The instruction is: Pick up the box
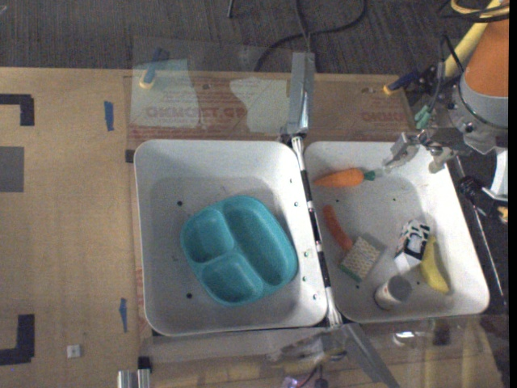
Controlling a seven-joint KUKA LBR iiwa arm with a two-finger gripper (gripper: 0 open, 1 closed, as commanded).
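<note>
— Where's the box?
— Touching the banana's upper end, beside the sponge.
— And the jaws?
— Can't tell their state. Best to descend squarely, clear of the banana.

My bins are white. The divided plate is teal, the carrot orange, the banana yellow, the box black-and-white patterned, and my arm's band orange.
</note>
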